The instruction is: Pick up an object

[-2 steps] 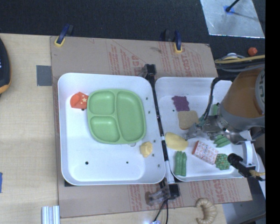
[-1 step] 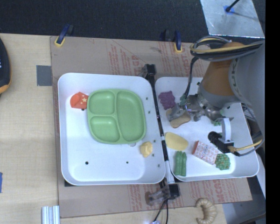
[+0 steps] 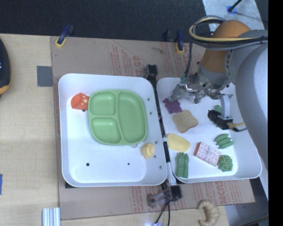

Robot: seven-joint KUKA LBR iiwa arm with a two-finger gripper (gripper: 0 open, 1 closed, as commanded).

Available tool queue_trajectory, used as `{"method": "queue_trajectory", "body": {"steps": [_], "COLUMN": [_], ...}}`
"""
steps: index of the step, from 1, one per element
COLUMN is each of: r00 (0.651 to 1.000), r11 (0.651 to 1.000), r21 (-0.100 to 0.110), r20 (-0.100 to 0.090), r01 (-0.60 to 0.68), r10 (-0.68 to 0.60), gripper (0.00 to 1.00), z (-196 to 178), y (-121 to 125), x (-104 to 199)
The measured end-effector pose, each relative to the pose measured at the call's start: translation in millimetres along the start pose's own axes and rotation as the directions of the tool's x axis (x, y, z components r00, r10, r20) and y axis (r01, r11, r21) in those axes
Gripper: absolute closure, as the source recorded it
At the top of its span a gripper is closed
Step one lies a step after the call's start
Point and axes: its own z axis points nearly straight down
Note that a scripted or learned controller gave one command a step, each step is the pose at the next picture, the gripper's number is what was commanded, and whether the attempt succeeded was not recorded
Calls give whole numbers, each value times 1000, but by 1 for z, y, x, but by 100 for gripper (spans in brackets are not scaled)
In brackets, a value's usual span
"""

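A slanted overhead view of a bench (image 3: 28, 140) carrying two shallow white bins set side by side on a cardboard sheet that is clamped at its far edge, presumably so nothing slides while the arm works. The left bin (image 3: 75, 168) holds a green divided plate (image 3: 118, 117) near its middle, a small red piece (image 3: 79, 101) touching the plate's left rim, and a pale yellow lump (image 3: 147, 149) by the bin's right wall. The right bin (image 3: 247, 166) holds the loose toy foods that are the likely candidates for picking: a purple piece (image 3: 172, 105) at the far left, a tan slice shaped like bread (image 3: 185, 121) just beside it, a yellow piece (image 3: 178, 142) nearer the camera, a green bean bundle (image 3: 182, 165) at the near edge, a red-and-white packet (image 3: 207, 153), a green broccoli-like piece (image 3: 225, 162) and a green pea pod (image 3: 223, 141). They lie apart from one another, which should leave room for a grasp on any one. The grey arm enters from the right, with its orange band above the wrist, and its gripper (image 3: 194, 92) hangs over the far end of the right bin, just above and beside the purple piece. Whether the gripper is wide or narrow cannot be told from this angle, and nothing is seen between it. No object appears lifted; all rest on the bin floors, so the pick looks not yet made.
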Motion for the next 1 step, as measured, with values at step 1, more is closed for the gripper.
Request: {"method": "queue_trajectory", "body": {"steps": [1], "r00": [1000], "r11": [1000], "r21": [15], "r20": [0], "r01": [-13], "r10": [13], "gripper": [0], "z": [2], "y": [-119], "x": [-72]}}
